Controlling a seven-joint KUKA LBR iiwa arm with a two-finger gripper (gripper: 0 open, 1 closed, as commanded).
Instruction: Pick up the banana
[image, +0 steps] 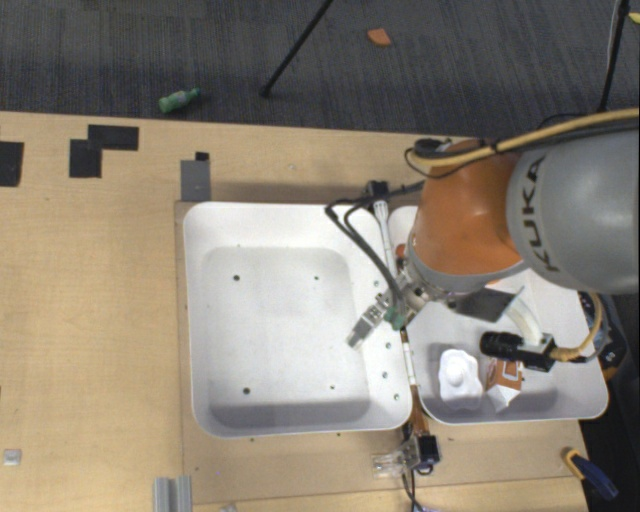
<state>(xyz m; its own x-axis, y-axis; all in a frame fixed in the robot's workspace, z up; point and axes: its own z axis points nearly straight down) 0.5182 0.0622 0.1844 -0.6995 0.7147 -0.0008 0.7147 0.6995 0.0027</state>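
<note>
Wide open floor in left bin; right bin crowded by arm, bottle, carton.

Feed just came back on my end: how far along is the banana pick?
Nothing looks done yet. The arm leans over the seam between the left bin and the right bin, its gripper low above the left bin's floor with no banana between its fingers. The right bin holds a white bottle and a small carton. Finding, grasping and lifting the banana all remain.

two white bins, green object
</note>
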